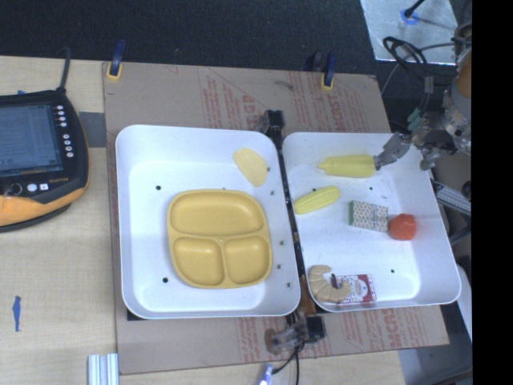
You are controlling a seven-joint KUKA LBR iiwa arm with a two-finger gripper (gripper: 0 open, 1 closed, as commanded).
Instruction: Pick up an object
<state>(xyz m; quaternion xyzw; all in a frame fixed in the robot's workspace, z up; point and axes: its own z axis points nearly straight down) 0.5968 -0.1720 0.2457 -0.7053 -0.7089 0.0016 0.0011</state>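
In the right bin: pincer touching the yellow corn; can't tell its opening or grip.
Risk: corn probably rolls away, round and slick.

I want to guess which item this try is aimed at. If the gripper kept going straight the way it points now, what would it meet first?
Probably the yellow plastic corn cob at the right bin's far side: the gripper slants toward its right end. How far above it the gripper sits is unclear.
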